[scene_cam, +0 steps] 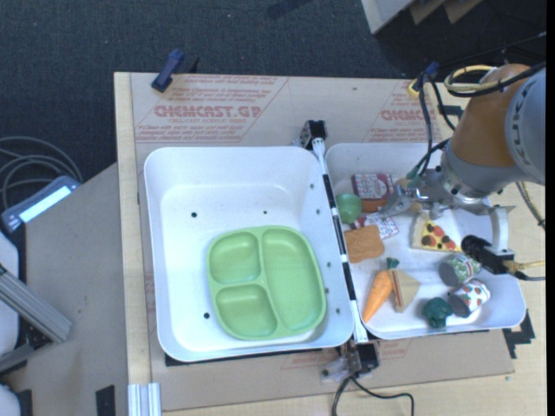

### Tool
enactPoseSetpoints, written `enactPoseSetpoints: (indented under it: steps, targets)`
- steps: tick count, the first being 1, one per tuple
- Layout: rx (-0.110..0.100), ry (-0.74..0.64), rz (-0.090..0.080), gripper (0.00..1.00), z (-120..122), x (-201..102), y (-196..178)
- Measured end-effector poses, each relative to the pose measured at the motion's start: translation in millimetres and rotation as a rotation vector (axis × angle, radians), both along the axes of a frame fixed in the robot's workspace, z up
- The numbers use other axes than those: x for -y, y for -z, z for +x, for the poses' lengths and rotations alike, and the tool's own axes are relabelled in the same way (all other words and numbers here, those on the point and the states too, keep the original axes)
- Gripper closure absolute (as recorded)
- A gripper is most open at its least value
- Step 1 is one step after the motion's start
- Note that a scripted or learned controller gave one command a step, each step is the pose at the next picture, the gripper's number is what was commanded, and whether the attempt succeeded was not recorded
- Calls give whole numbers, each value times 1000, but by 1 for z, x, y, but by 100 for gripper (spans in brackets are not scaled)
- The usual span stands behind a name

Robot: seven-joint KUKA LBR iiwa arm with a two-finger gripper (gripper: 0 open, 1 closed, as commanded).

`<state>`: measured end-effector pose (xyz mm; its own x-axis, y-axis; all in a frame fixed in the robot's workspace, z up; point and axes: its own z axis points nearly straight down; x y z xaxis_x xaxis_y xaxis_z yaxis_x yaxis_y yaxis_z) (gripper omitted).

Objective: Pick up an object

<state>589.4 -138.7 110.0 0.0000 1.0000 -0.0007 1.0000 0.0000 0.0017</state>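
Over the right bin, the hand hovers near a packet at its 9 o'clock; its grip I cannot tell. Carrot lies at 6 o'clock.

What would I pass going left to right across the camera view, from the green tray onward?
Green divided tray → green ball → toy carrot → toy pizza slice → robot's orange band.
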Motion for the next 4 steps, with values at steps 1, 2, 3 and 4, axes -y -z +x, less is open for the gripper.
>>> enactPoseSetpoints:
  steps: [1, 2, 3, 4]
  targets:
    - [2, 0, 0, 0, 67, -23, 21]
    - [-2, 1, 0, 0, -39, 9, 25]
    - [0, -1, 1, 0, 55, -42, 25]
    - [-3, 0, 1, 0, 25, -36, 25]
